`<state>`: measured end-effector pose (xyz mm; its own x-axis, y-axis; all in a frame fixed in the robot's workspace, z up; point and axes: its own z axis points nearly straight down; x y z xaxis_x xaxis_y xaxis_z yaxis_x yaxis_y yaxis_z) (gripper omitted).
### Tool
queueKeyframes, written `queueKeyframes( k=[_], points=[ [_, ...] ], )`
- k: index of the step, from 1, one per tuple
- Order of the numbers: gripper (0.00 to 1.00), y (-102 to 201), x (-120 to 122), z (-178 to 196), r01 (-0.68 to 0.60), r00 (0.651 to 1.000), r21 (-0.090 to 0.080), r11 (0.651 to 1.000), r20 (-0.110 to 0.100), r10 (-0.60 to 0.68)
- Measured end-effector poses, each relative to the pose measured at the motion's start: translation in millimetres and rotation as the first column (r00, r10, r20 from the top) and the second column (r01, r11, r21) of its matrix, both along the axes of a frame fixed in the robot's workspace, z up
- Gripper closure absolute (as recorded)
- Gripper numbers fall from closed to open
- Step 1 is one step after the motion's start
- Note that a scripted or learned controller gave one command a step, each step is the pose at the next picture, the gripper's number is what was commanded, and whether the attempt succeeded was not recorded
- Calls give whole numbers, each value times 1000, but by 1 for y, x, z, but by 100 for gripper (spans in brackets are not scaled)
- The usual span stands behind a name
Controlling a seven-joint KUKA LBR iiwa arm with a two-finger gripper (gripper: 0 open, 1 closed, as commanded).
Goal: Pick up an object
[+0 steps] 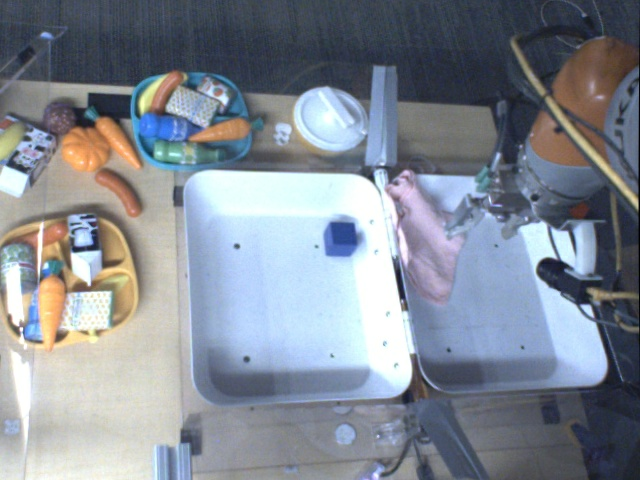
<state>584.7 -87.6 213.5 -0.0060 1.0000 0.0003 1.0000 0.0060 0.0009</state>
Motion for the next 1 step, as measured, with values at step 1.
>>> queueKeyframes(
  k=[1],
  points=[
    [0, -32, 58, -122, -94, 995, -4, 996, 18, 94]
  ],
)
